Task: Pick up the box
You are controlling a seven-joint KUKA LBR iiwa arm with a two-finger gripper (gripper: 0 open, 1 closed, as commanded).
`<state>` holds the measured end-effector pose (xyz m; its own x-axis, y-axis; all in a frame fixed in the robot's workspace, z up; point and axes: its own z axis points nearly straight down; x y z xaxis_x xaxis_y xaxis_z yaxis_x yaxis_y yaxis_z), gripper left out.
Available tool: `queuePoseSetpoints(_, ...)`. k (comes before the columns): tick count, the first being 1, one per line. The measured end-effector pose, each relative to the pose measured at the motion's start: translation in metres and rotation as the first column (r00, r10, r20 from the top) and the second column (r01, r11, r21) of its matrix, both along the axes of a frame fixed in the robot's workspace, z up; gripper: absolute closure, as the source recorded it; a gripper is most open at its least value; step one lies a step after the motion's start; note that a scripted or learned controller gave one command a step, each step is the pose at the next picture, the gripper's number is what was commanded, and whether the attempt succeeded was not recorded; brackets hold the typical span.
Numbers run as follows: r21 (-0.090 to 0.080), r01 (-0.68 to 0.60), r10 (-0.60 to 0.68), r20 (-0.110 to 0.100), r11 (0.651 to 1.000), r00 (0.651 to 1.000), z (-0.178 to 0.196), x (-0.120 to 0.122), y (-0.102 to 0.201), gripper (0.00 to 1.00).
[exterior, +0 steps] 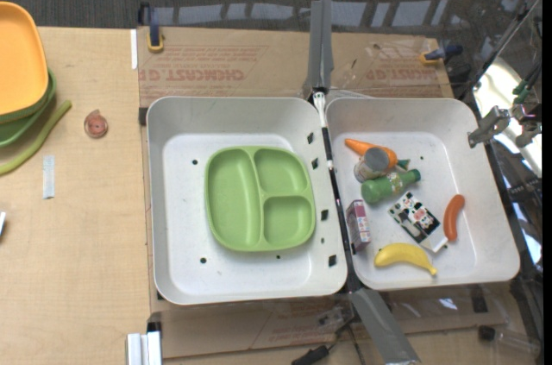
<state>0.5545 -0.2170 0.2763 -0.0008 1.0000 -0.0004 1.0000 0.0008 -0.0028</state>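
Observation:
A small white box [415,217] with black and red print lies flat in the right bin [483,260], near its middle, turned at a slant. Against that bin's left wall lies a slim pink and white packet [358,222]. Just above the box lies a green bottle [390,184] on its side. A yellow banana [405,258] lies just below it.
An orange carrot [369,149] lies at the right bin's upper left, and an orange-red sausage-shaped toy [453,217] lies right of the box. The left bin [172,268] holds a green divided plate [260,198]. Orange and green dishes [19,78] are stacked on the wooden bench at far left.

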Motion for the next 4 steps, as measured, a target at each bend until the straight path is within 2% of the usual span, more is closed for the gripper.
queuePoseSetpoints(1, -0.001, -0.002, 0.002, -0.001, 1.000, 1.000, 0.008, 0.000, 0.000, 1.00)
queuePoseSetpoints(2, 0.000, 0.246, -0.246, -0.001, 0.969, 0.969, -0.048, -0.001, 0.038, 1.00)
queuePoseSetpoints(3, 0.000, -0.075, 0.075, 0.001, 0.997, 0.997, -0.031, -0.077, 0.000, 1.00)
queuePoseSetpoints(4, 0.000, 0.157, -0.157, -0.001, 0.988, 0.988, -0.062, -0.077, 0.051, 1.00)
